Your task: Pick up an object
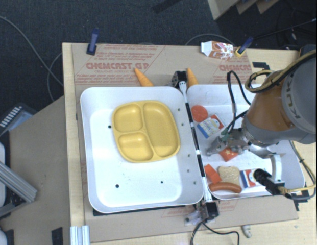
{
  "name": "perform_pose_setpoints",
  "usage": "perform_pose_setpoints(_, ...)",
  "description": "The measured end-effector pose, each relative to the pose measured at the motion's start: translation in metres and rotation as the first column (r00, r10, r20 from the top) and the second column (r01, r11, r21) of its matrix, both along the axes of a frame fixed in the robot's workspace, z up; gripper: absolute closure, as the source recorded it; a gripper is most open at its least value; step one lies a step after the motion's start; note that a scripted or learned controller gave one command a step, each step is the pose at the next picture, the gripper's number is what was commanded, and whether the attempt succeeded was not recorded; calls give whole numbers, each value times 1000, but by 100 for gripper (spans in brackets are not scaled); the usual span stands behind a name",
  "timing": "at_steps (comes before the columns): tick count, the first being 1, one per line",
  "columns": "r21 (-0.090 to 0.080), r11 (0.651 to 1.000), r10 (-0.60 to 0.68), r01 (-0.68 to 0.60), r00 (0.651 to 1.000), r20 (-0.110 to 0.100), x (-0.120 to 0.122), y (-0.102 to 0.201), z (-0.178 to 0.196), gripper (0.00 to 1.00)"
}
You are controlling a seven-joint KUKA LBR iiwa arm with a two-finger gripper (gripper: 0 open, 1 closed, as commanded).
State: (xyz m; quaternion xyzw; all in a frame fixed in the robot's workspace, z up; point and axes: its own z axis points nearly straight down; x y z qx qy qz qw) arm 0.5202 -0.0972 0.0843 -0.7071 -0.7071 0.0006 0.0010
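One gripper (219,146) low in right bin (296,175), its tips blurred

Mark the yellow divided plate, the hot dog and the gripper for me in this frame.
yellow divided plate (146,130): camera view, middle ridge where the compartments meet.
hot dog (225,188): camera view, middle of the sausage, right bin's near edge.
gripper (215,148): camera view, at its fingertips, right bin.

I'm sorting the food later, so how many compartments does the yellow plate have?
3. On the plate in the left bin: one upper left, one lower left, one long compartment down its right side.
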Motion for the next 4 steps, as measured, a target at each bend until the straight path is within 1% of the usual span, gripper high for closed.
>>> perform_pose_setpoints(1,-1,1000,-1,1,1000,3,1,0,10,100)
perform_pose_setpoints(2,0,1000,2,-2,1000,4,41,64,101,100)
perform_pose_setpoints(3,0,1000,3,-3,1000,4,61,117,125,100)
perform_pose_setpoints(4,0,1000,2,-2,1000,4,62,153,130,100)
